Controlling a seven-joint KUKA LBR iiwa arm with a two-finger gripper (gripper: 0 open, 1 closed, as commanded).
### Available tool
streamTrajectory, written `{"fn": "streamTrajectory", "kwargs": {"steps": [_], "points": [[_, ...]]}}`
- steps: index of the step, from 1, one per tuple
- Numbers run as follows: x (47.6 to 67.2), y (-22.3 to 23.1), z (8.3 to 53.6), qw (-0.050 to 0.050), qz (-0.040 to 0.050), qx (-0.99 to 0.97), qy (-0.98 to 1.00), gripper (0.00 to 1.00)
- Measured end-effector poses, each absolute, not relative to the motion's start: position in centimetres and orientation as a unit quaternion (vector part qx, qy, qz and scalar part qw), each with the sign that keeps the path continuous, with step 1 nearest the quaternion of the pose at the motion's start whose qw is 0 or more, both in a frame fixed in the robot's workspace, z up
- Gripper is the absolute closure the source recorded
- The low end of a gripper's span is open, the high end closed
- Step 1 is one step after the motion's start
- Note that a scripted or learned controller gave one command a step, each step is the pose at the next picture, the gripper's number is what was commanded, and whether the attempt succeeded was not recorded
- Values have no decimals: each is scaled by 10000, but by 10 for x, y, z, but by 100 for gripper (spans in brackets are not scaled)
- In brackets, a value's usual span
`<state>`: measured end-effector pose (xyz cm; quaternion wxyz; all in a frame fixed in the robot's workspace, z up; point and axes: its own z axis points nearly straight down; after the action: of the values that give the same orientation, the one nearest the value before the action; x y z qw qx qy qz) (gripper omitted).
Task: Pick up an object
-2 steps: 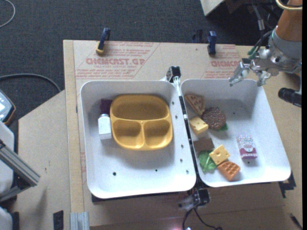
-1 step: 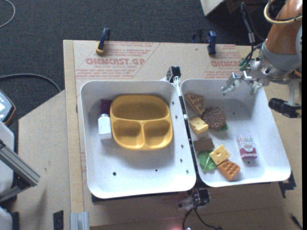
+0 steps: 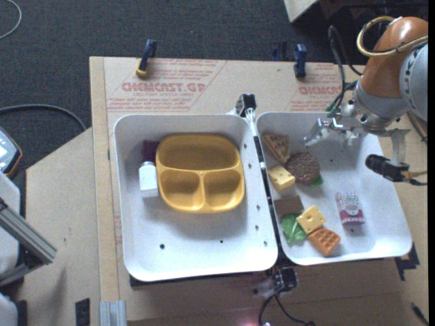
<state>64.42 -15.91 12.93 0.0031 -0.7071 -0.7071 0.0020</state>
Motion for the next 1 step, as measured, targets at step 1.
{"fn": "streamTrajectory", "kwargs": {"steps": [1], "points": [[643,-158,81,30,18,-7069,-7073,0]]}}
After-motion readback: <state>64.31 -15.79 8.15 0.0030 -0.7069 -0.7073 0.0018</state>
